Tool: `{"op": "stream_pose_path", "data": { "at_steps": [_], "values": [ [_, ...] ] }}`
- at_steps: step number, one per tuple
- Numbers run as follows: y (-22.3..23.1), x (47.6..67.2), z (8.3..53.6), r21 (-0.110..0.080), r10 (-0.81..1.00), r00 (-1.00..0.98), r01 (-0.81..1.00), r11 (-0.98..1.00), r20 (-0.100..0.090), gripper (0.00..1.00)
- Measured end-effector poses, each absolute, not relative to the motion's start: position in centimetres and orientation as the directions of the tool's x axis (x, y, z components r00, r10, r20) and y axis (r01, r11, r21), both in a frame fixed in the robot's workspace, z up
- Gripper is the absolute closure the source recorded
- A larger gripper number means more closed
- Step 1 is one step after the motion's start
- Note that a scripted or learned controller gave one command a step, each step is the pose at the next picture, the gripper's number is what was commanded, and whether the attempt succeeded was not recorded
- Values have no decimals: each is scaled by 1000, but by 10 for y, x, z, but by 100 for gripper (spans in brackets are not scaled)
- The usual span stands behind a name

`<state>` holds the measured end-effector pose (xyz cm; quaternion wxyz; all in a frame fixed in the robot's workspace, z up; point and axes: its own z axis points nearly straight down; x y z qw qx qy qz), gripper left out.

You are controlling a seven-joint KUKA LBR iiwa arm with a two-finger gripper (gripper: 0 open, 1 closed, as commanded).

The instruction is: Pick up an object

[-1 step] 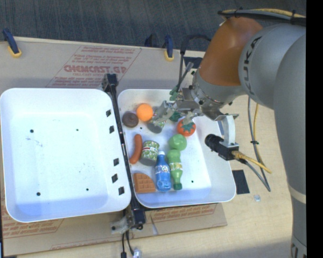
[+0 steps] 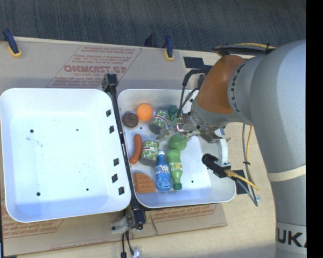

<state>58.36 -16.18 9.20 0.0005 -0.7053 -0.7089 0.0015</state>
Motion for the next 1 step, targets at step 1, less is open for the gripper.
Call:
{"op": "stream_pose_path", "data": {
  "at_steps": [1],
  "values": [
    [-161,584,103,-2,1000,-9,1000,9,-3,100]
  ]
}}
